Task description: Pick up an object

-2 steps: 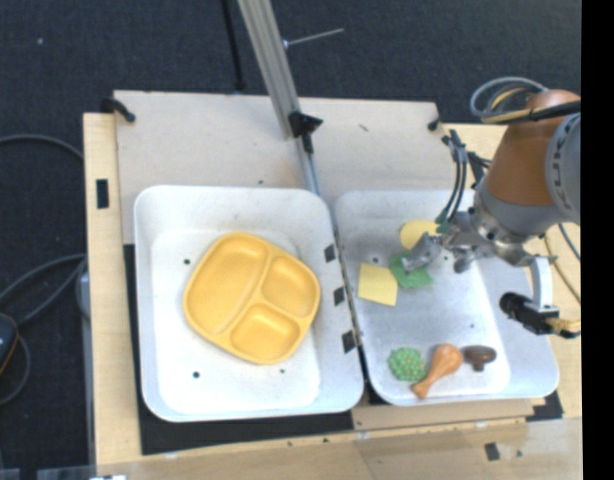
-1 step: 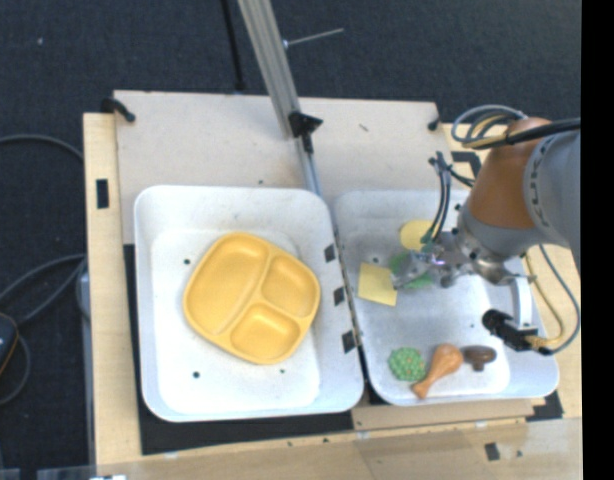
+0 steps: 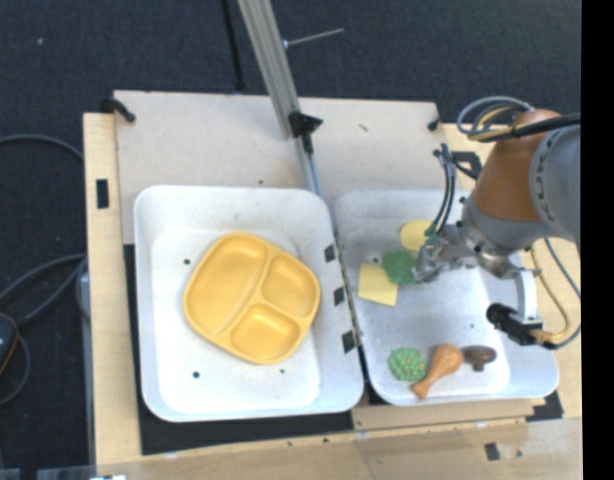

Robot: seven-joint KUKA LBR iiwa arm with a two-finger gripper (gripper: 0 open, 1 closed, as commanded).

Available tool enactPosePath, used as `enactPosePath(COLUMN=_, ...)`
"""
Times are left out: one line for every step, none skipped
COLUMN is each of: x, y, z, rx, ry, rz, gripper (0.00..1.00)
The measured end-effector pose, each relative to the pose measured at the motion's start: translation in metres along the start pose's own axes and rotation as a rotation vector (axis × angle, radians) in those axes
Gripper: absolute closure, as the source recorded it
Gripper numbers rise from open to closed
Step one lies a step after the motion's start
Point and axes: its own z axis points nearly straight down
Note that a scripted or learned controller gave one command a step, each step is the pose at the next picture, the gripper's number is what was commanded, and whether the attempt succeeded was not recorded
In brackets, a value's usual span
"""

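The arm reaches in from the right over the right bin (image 3: 507, 383). Its gripper (image 3: 428, 264) hangs low over the upper middle of that bin. Just left of the gripper lies a round green object (image 3: 397, 267), touching it or very close. A small yellow rounded object (image 3: 413, 234) sits just above them. A flat yellow square piece (image 3: 377, 285) lies left of the green object. Near the bin's front lie a green bumpy broccoli-like piece (image 3: 407, 364), a tan drumstick (image 3: 437, 369) and a small brown piece (image 3: 479, 356).
The left bin (image 3: 162, 388) holds a yellow divided plate (image 3: 251, 297). A slanted metal bar (image 3: 272, 53) runs from the top down to the gap between the bins. Cables loop around the arm's wrist (image 3: 487, 118) at the right.
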Motion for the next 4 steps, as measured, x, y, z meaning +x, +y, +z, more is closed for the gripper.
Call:
enactPosePath(x=0.001, y=0.005, z=-0.064, rx=-0.004, ry=-0.001, rz=-0.007, gripper=1.00)
enactPosePath(x=-0.001, y=0.007, z=-0.119, rx=-0.003, ry=-0.001, rz=-0.008, gripper=1.00)
enactPosePath(x=-0.002, y=0.007, z=-0.082, rx=0.005, ry=-0.002, rz=-0.004, gripper=1.00)
enactPosePath(x=0.056, y=-0.002, z=-0.097, rx=0.002, ry=0.002, rz=-0.012, gripper=1.00)
